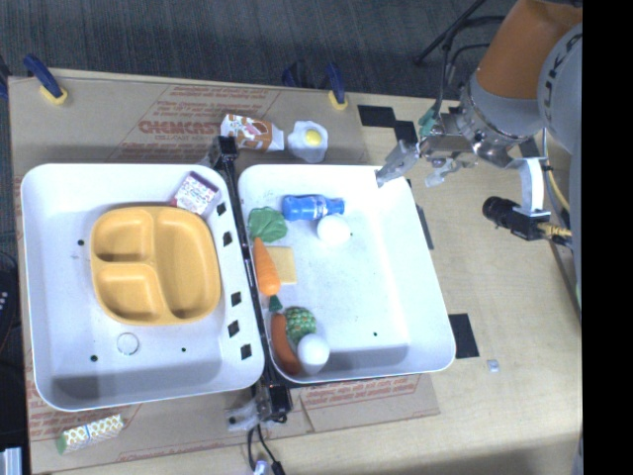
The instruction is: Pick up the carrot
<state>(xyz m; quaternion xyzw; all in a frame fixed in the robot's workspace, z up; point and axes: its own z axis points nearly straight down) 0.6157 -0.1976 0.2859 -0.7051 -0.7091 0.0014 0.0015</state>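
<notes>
Carrot (265,266) lies along the left wall of the right bin (396,295), its leafy end up by a green lettuce piece (266,224) and its side against a yellow cheese slice (284,263). The gripper (406,162) hangs well apart from it, up and to the right, over the far right corner of that same bin, and its two fingers stand spread with nothing between them.

Going from the left: the left bin (59,295) holds one yellow divided tray (155,263) and one small pink-and-white packet (196,193) at its far edge. Beyond the bins, on the cardboard, sit one brown-and-white carton (245,132) and one fried egg toy (310,140). In the right bin I count one carrot, one lettuce piece, one cheese slice, one blue bottle (310,207) lying on its side, two white balls (333,230), one broccoli (300,321), and one reddish-brown sausage-like piece (283,343) at the near left corner. One of the balls rests just beside the bottle; the other sits against the broccoli.
</notes>
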